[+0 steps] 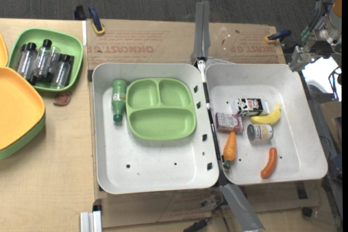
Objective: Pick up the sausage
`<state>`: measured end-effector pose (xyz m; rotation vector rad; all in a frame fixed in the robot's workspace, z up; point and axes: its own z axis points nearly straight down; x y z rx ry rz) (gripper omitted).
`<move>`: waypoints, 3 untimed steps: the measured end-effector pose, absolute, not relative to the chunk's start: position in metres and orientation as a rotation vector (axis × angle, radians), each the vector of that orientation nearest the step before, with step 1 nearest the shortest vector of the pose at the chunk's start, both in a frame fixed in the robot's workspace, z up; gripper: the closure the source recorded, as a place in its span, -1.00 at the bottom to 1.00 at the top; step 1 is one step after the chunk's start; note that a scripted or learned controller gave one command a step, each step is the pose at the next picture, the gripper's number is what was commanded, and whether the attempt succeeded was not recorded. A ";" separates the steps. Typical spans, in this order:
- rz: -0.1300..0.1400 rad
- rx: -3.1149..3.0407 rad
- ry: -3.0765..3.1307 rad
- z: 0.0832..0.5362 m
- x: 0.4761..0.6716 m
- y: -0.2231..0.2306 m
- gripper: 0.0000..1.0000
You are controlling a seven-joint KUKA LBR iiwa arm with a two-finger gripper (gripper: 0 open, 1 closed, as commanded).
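The sausage (268, 163) is a short red-orange link lying on the floor of the right bin (304, 165), near its front right corner, tilted slightly off vertical. It touches nothing; the can (260, 132) stands just behind it. My gripper (318, 41) hangs at the far right of the camera view, beyond the back right corner of the right bin, well away from the sausage and above the bench. Its lower end is blurred against clutter there.
In the right bin also lie a carrot (230, 145), a banana (270, 115), a black-and-white carton (249, 106) and a pink box (229, 122). The left bin (109, 171) holds a green divided plate (160, 108) and a green bottle (118, 99). A green tray of bottles (46, 60) sits far left.
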<state>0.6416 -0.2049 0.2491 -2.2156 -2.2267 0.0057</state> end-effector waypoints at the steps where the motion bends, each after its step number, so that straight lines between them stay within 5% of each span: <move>1: 0.005 -2.557 -1.823 0.282 0.586 -0.208 1.00; 3: -0.002 -2.918 -1.168 0.094 0.603 -0.204 1.00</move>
